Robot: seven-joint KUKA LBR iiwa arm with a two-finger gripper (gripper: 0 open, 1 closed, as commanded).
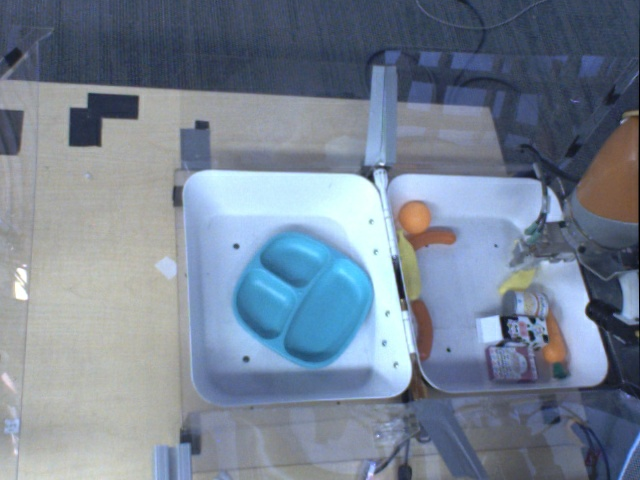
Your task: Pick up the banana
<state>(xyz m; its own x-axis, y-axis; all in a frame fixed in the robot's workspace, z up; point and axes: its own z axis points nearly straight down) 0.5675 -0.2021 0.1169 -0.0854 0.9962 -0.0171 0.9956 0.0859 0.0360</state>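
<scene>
The banana (408, 266) is yellow and lies lengthwise against the left wall of the right bin (470, 368), just below an orange (414, 215). My gripper (532, 248) hangs over the right side of the same bin, well to the right of the banana and apart from it. Nothing of the banana is in the gripper. The grey arm with its orange band (612, 176) comes in from the right edge.
In the right bin lie two reddish sausages (433, 236) (423, 328), a small yellow piece (517, 281), a can (526, 305), a pink packet (511, 362) and a carrot (555, 346). The left bin (215, 218) holds a blue divided plate (304, 298).
</scene>
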